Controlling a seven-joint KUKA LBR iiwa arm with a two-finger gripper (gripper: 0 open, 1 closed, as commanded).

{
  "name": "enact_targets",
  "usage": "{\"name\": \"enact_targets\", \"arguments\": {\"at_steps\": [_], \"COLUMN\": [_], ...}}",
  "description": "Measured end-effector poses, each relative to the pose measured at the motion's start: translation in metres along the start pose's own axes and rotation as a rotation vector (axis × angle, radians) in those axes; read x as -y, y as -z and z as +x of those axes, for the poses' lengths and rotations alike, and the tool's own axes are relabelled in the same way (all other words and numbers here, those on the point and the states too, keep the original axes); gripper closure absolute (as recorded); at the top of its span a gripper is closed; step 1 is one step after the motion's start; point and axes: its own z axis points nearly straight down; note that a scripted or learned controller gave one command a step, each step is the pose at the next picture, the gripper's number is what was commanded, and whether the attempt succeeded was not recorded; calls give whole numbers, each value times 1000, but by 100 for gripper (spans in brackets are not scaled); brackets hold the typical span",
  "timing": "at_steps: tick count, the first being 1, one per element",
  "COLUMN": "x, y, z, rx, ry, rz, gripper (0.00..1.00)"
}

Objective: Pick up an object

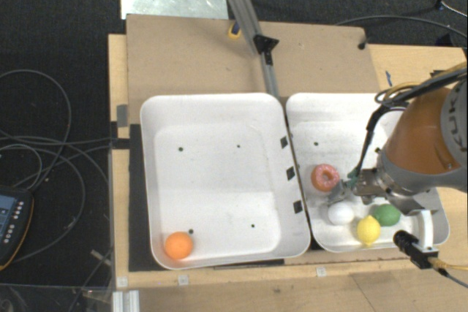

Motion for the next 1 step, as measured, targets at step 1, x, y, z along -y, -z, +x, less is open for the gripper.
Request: {"name": "enact_targets", "arguments": {"at_steps": [1], "x": [-2], "y": [14], "z": [-1], "rx": [2], "ry": [-1], "rz": [-7], "gripper": [100]}}
